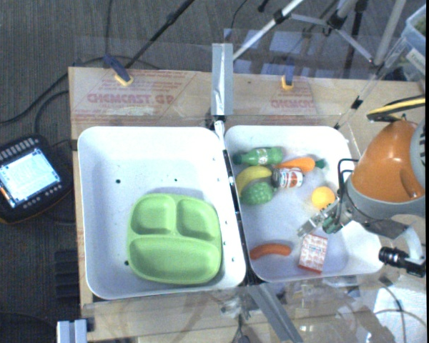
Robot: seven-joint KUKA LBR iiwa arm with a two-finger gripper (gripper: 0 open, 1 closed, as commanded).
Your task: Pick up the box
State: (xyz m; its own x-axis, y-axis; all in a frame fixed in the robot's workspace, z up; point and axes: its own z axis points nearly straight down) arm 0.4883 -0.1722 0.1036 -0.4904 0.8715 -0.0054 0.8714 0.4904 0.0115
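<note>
Hovering over the right bin (339,138), the pincer (316,225) sits just above the box (314,253), which lies flat near the bin's front edge, long axis running roughly front-to-back (slightly tilted). Can't tell if the pincer's spread or closed; looks like nothing's held yet.

the brown board (139,98) on the tabletop beyond the left bin carries faded red block lettering that looks like "chemcast gp", though the letters are soft and partly worn. the board (289,102) beyond the right bin bears the same kind of red print, too faint and cut off to read. the box (314,252) in the right bin has a red and white pattern with print too small to make out. the can (289,178) has a label that cannot be read. the screen (25,176) at far left glows, its text illegible.
</note>
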